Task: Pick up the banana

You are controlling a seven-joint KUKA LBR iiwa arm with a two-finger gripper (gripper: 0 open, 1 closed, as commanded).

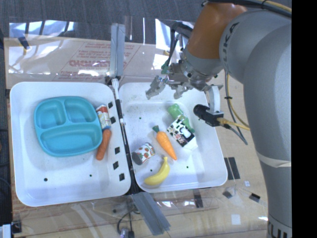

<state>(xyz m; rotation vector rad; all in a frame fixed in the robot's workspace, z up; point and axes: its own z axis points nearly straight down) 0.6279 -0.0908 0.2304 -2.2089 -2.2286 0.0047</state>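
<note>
We see the banana (158, 173) lying in the right bin (210, 175), near that bin's front edge and close to the divider between the two bins. It lies flat on the white floor, curved, with one end pointing up toward the carrot (164, 144) just behind it. A small printed can (143, 153) lies on its side just left of the banana's upper end, near it but apart. Right of the carrot lies a carton with a black-and-white cow pattern (181, 132), and touching its far end is a green bottle (175, 111).

The tool (164, 88) hangs over the rear part of the right bin, well apart from the banana. Its fingers (154, 89) are spread, and we see nothing between them. The grey arm (257, 58) with its orange band (210, 26) reaches in from the right above it.

In the left bin (29, 182) a blue divided plate (67, 125) rests toward the rear. Along its right side lie a second carrot (103, 144) and, just behind that, a small can with a red label (103, 117), both close to the divider.
</note>
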